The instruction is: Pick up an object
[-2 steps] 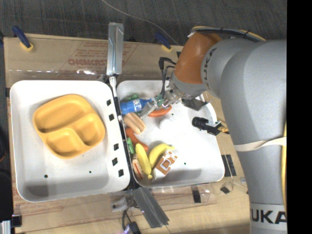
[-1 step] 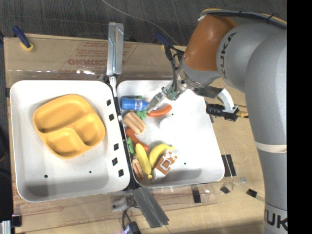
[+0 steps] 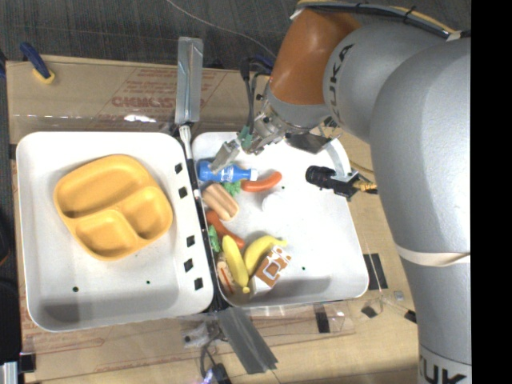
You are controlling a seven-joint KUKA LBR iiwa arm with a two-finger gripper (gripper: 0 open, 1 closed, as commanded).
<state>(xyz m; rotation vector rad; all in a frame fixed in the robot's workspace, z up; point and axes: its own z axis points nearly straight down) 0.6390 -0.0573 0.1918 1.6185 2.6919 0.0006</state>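
My gripper [image 3: 238,148] hangs low over the far left corner of the right bin [image 3: 324,242], just above a blue bottle [image 3: 226,173] that lies on its side. Right of the bottle lies an orange-red pepper [image 3: 264,182], with a small green piece [image 3: 232,188] below it. A hot dog [image 3: 222,202] rests against the bin's left wall. Nearer the front sit two yellow bananas [image 3: 246,256], a small orange-and-white packet [image 3: 274,267] and a sandwich-like toy [image 3: 225,276]. I see nothing held in the gripper.
A yellow divided plate [image 3: 114,205] lies in the left bin [image 3: 36,246]. A black fitting [image 3: 328,178] sits at the right bin's far right side. The big grey arm [image 3: 400,118] overhangs the right edge. A metal divider [image 3: 189,78] stands between the bins.
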